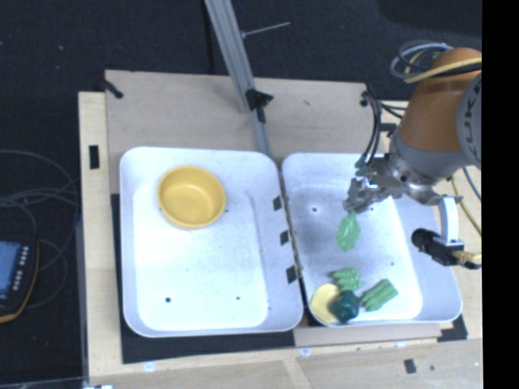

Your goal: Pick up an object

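Observation:
My gripper (354, 207) hangs over the middle of the right bin (405, 217), pointing down. A light green leaf-shaped piece (349, 232) sits directly under the fingertips, its narrow top end pinched between them. The fingers look shut on that top end. The grey arm with its orange band (438, 112) reaches in from the right.
At the right bin's front lie two green toys (347, 278) (379, 293), a small yellow dish (323, 302) and a dark teal piece (345, 306). A yellow bowl (192, 197) stands at the back of the left bin (203, 298). A metal pole (231, 47) rises behind the bins.

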Tool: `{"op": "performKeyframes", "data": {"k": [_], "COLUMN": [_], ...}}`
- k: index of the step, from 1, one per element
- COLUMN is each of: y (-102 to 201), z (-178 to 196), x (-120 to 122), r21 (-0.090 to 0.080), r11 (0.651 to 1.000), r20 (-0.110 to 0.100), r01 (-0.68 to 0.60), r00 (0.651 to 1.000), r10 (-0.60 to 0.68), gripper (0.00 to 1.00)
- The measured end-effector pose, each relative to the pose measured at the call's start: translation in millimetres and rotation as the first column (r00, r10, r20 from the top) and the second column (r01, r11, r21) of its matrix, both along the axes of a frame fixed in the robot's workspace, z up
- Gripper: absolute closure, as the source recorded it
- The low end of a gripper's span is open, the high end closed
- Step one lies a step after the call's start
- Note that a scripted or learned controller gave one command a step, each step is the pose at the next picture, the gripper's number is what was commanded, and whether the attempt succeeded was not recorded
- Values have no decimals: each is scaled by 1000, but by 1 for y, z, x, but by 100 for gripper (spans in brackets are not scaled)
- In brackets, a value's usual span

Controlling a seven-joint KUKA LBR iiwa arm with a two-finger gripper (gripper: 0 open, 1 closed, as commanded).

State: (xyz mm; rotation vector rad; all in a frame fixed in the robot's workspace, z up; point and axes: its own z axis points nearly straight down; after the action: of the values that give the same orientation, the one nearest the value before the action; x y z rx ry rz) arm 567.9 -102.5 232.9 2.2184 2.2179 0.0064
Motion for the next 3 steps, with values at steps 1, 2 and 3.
{"op": "performKeyframes", "data": {"k": [1, 2, 3], "y": [0, 56, 114], "z": [52, 49, 40], "x": [1, -16, -21], "r21": [0, 1, 1], "r11": [1000, 1000, 1000], "r20": [0, -5, -6], "r01": [0, -3, -4], "r00": [1000, 1000, 1000], "r10": [0, 3, 4], "gripper": [100, 100, 100]}}
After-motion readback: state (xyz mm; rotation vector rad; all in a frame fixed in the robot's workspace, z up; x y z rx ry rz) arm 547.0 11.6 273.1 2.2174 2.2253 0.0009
